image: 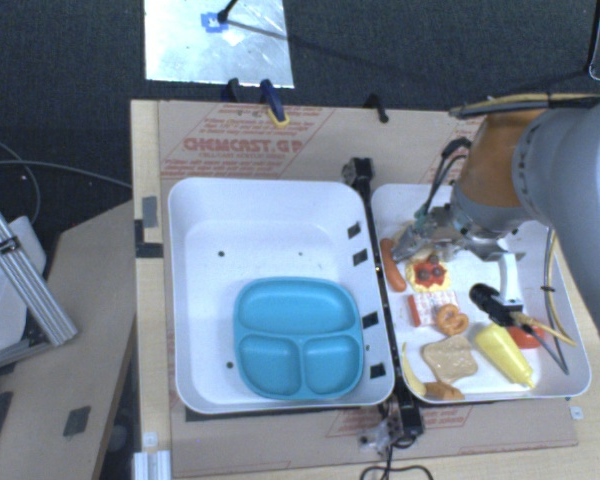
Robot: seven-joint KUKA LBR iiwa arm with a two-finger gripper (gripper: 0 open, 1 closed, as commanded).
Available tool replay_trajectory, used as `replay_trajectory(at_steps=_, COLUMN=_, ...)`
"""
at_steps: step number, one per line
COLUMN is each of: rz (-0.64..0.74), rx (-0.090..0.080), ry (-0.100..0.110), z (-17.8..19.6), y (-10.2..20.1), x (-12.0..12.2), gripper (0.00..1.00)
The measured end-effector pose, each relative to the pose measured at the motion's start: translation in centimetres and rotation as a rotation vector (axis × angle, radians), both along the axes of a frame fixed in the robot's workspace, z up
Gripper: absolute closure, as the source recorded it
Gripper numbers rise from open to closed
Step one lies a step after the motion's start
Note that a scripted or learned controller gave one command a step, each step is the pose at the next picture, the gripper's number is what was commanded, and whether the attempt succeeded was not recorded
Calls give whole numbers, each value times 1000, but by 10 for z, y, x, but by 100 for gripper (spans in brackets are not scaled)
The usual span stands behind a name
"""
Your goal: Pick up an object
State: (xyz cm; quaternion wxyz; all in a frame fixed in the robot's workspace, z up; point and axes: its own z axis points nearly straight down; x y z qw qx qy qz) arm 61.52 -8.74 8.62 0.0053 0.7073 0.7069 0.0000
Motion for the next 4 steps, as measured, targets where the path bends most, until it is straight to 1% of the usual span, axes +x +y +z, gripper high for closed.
replay_trajectory(at_steps=1, rz=-1, rx=5, ry=6, z=-1, y=-3, x=-47, gripper=0)
replay_trajectory(at_steps=2, rz=-3, rx=3, ry=3, z=-1, y=-2, x=-91, gripper=0)
replay_trajectory(at_steps=3, rz=-2, rx=7, ry=6, z=-2, y=-5, x=-129, gripper=0)
replay_trajectory(at_steps=4, rz=8, rx=6, ry=-11, z=163, y=11, x=-125, gripper=0)
